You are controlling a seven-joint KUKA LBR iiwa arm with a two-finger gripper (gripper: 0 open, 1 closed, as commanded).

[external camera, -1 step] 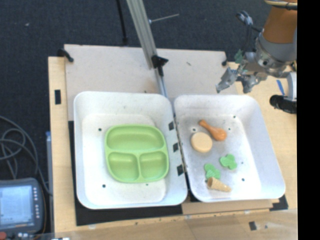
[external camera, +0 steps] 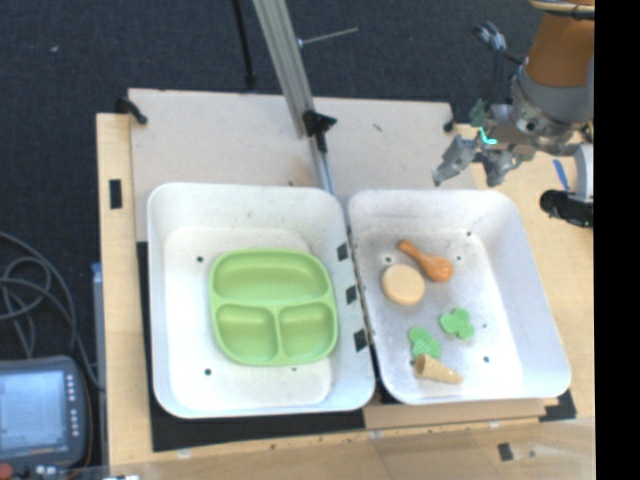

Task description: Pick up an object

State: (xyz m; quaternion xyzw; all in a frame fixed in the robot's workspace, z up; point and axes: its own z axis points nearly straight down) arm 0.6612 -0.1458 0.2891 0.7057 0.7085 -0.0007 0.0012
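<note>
A pale wooden tabletop (external camera: 120, 268) stands on dark carpet (external camera: 60, 38). The left white bin (external camera: 170, 218) holds a green three-compartment plastic tray (external camera: 272, 306). The round tan biscuit-like disc (external camera: 404, 285) lies in the right white bin (external camera: 530, 298), at seven o'clock from the claw (external camera: 478, 164), whose fingers are spread and hold nothing.

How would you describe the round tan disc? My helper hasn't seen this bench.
Look in the right white bin, near its centre. The round tan disc lies just below the orange drumstick-shaped toy. It is the only flat, plain circle; the green pieces sit lower right.
</note>
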